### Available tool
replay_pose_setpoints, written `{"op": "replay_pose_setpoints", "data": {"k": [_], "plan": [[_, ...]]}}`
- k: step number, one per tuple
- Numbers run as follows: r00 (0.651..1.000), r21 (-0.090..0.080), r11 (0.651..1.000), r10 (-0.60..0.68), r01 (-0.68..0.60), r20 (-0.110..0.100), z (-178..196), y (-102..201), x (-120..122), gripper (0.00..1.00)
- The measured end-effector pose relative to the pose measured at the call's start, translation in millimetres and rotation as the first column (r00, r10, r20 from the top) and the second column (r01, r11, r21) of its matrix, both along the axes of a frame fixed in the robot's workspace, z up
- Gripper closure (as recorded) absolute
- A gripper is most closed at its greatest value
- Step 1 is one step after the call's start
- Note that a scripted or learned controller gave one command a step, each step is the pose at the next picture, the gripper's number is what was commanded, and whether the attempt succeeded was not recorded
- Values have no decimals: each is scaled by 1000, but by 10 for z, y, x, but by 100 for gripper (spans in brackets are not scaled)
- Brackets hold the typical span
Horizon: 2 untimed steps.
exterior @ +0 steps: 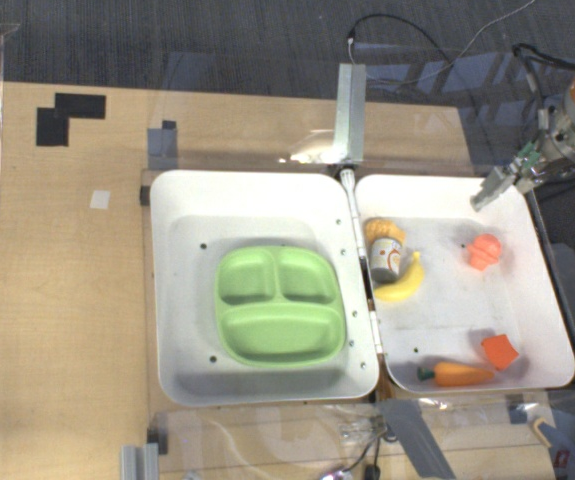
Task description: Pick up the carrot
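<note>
- Carrot (459, 374) lies at the right bin's (437, 228) near edge, long axis left-right, green top pointing left, beside an orange block (500, 351).
- Gripper (489, 196) hovers above the bin's far right corner, well apart from the carrot; its opening can't be told.

A pale wooden bench (67, 298) carries two shallow white bins side by side. The left bin (167, 268) sits near the centre, the right bin (547, 298) touching it at 3 o'clock. At 10 o'clock, black tape patches (67, 116) lie on the wood, with a small grey square (100, 199) just below them.
</note>
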State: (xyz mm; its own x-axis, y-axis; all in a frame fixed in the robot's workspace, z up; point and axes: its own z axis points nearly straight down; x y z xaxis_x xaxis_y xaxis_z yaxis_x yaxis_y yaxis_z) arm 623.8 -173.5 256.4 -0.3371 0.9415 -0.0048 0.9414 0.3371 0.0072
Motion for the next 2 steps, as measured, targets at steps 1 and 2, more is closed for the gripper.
{"op": "replay_pose_setpoints", "data": {"k": [1, 2], "plan": [[996, 3, 996, -86, 86, -3, -606, 738, 375, 0], [994, 1, 994, 114, -114, 0, 640, 892, 462, 0]]}}
